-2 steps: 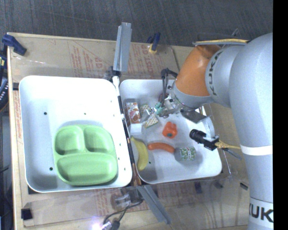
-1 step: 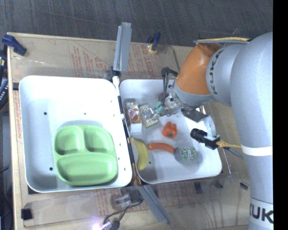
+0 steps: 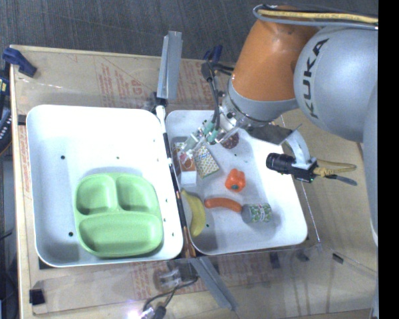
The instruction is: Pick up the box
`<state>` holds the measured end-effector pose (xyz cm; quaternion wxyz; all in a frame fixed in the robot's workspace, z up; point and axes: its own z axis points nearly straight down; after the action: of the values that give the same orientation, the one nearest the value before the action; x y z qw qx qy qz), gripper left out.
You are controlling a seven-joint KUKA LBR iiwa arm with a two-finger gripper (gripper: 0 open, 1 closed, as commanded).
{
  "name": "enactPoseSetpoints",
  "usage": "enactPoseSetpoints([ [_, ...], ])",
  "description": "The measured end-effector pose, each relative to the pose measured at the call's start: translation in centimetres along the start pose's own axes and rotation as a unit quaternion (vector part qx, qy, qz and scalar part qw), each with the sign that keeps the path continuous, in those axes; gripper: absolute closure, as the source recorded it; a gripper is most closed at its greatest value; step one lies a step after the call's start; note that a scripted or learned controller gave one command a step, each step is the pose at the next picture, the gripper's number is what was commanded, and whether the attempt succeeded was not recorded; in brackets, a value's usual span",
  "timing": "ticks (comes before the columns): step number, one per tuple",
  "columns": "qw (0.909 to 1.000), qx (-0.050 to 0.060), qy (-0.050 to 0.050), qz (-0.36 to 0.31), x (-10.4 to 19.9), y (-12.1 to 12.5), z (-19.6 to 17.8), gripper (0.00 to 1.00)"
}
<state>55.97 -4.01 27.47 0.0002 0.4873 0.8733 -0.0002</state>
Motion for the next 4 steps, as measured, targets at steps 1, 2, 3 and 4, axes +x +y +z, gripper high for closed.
enactPoseSetpoints([
  [1, 0.9849, 0.0, 0.0, -0.173, -3.5, -3.3, 2.0, 1.0],
  [2, 0.9974, 0.001, 0.001, -0.072, 2.5, -2.2, 2.7, 1.0],
  [3, 0.9993, 0.001, 0.0, 0.037, -1.9, 2.9, 3.9, 1.0],
  [4, 0.9998, 0.001, 0.001, 0.021, -5.9, -0.1, 6.3, 1.0],
])
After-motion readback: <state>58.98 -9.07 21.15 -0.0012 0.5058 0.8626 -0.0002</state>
